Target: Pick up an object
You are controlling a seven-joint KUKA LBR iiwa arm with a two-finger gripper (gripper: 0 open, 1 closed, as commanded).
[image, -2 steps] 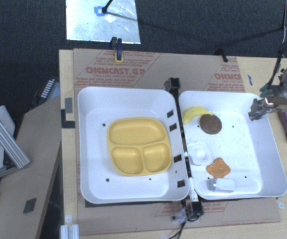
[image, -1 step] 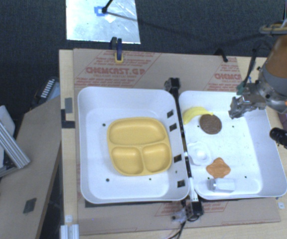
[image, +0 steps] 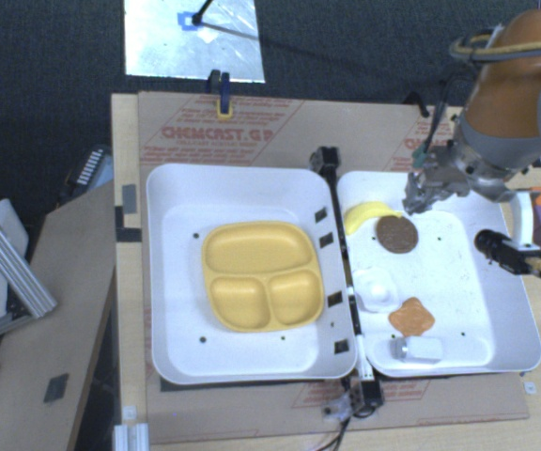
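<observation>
Arm: the grey KUKA arm with its orange band reaches in from the right, its wrist over the far edge of the right bin point(image: 524, 346).
Gripper: the gripper point(image: 419, 200) hangs at the far left part of the right bin, just above and beside the brown disc.
Jaws: too dark and too small here to tell whether they stand apart or together; nothing can be seen between them.
Likely target: the brown round disc point(image: 397, 234), lying flat on the bin floor just near of the gripper, with the yellow banana-shaped piece point(image: 369, 215) touching or almost touching its left side.
Other objects, right bin: a white lump point(image: 375, 292) near the middle divider, an orange-brown piece point(image: 410, 318) nearer still, and a pale white block point(image: 421, 349) at the near edge.
Left bin: the left bin point(image: 172, 205) bears a yellow divided tray point(image: 256, 275), well apart from the gripper.
Risk, flat disc: the disc looks thin and lies flush, so fingers may slide over it and come up with nothing.
Risk, crowding: disc and banana sit close, so a descent slightly left could push one into the other or pinch both badly.
Risk, wall: the gripper works near the far wall and the divider, so a finger could strike the rim.
Risk, pale items: white things on white floor are poor targets.
</observation>
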